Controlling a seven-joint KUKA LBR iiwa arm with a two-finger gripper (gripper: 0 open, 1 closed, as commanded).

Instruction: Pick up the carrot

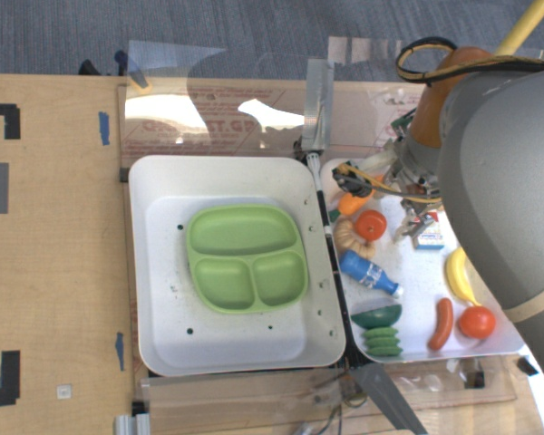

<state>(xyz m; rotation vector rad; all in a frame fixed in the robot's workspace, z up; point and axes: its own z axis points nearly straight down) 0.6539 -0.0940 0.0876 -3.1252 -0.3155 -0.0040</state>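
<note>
The carrot (351, 204) is the small orange thing in the right bin (417, 288), up near the corner next to the wall that parts the two bins. A red tomato (372, 225) sits right against it on the lower side, and a pale bread ring (348, 235) lies just under both. The big grey arm (499, 198) comes in from the right side of the view, and its pincer (412, 208) hangs low over the same end of the bin. It is a jumble of metal and wires there, so I cannot tell how wide the pincer is open or whether it has hold of anything. What counts for the next move is this: the carrot lies near the pincer, off toward the middle wall, and the tomato sits close to the straight line between them. I think the pincer would need to slide sideways toward that wall before it goes down. Only a short stub of the carrot shows (the rest may be tucked under other things), so I cannot tell which way its long side points. The round tomato could roll away or get pinched by mistake.
</note>
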